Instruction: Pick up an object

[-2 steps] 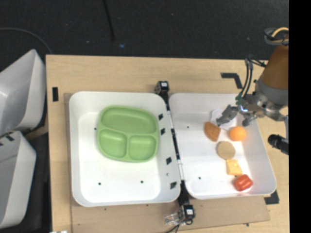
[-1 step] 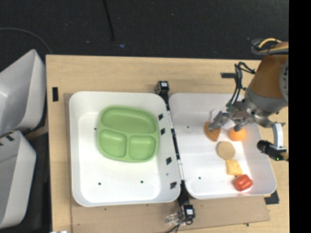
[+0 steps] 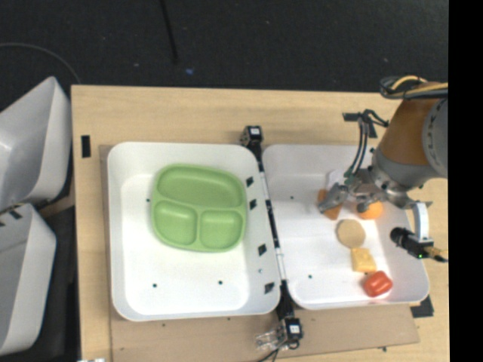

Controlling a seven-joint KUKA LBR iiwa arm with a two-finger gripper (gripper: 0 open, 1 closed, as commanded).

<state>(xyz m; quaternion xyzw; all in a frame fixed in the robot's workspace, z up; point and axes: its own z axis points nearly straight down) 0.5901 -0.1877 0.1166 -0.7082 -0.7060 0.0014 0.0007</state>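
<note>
In the right bin (image 3: 302,277) my gripper (image 3: 349,199) hangs low over the upper middle, the arm coming in from the right. An orange piece (image 3: 328,204) lies right at its left side, and another orange piece (image 3: 372,211) shows just under its right side; I cannot tell whether either is touched. A round tan object (image 3: 350,234) lies just below the gripper. Further toward the front sit a yellow block (image 3: 363,260) and a red object (image 3: 377,283).
The left bin (image 3: 128,277) holds a green divided plate (image 3: 200,207). A black-clipped divider (image 3: 264,217) runs between the bins. Cables (image 3: 362,127) loop near the wrist. White containers (image 3: 30,149) stand off the bench at far left.
</note>
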